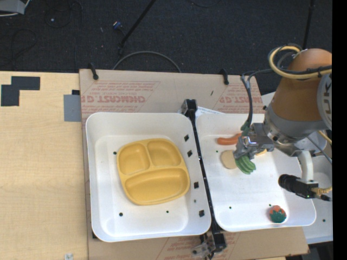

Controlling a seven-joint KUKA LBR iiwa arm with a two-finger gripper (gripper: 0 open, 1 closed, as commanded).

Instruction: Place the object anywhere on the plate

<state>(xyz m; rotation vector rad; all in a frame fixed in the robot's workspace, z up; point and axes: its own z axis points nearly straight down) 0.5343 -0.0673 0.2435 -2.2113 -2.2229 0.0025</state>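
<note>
Tool (245,155) low in right bin (303,215), touching green toy (246,164); cannot tell if grasping. Yellow plate (153,171) lies left, in left bin (103,145), across divider.

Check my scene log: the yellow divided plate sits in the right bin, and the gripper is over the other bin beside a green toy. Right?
Not quite. The camera view shows the yellow divided plate in the left bin; the gripper is over the right bin, beside the green toy.
</note>
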